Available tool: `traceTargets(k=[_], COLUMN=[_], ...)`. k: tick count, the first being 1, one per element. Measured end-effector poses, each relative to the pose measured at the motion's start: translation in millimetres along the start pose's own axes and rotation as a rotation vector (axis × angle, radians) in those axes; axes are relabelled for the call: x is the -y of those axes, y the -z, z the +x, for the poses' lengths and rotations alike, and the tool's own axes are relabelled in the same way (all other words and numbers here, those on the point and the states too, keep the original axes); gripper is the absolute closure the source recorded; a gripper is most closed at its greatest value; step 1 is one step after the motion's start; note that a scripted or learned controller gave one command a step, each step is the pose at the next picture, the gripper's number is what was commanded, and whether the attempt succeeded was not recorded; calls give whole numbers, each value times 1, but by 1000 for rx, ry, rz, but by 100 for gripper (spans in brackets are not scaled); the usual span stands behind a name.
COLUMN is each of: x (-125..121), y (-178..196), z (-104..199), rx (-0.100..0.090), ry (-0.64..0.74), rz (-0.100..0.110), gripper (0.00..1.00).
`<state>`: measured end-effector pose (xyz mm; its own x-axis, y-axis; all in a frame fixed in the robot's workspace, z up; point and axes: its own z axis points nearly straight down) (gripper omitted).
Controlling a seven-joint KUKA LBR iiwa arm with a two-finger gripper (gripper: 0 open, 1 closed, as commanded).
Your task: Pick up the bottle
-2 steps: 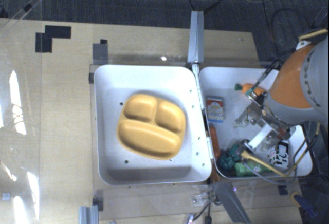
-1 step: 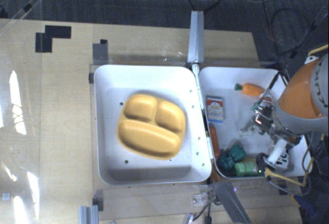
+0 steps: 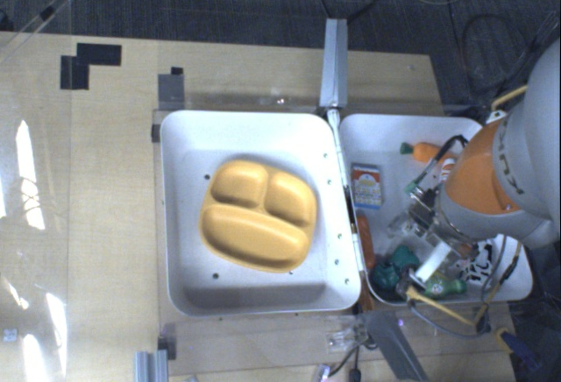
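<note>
A small white bottle with a green end (image 3: 436, 273) is seen lying near the front left corner of the right white bin (image 3: 386, 130). A dark green lump (image 3: 401, 259) is just beside it, nearer that corner. The grey pincer (image 3: 422, 218) is hung just behind the bottle; whether it is open or closed cannot be told. A red and white card (image 3: 366, 185) and a thin red stick (image 3: 364, 240) are set by the left wall. Some bare floor is left mid-bin. A yellow three-hollow plastic tray (image 3: 259, 214) is held in the left white bin (image 3: 175, 222).

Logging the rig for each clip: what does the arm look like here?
The arm is bulky, rounded and grey, with a broad orange band above the wrist. The gripper below it is dark metal with thin black cables.
</note>
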<state>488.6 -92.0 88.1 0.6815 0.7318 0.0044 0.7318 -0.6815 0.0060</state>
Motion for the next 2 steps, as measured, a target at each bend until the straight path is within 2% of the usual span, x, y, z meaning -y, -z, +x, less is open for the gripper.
traceTargets(k=[1,2], x=[-1,12], y=[12,97], z=[3,13], rx=[-6,1], ry=[4,326], rz=[-5,3], gripper=[100,100])
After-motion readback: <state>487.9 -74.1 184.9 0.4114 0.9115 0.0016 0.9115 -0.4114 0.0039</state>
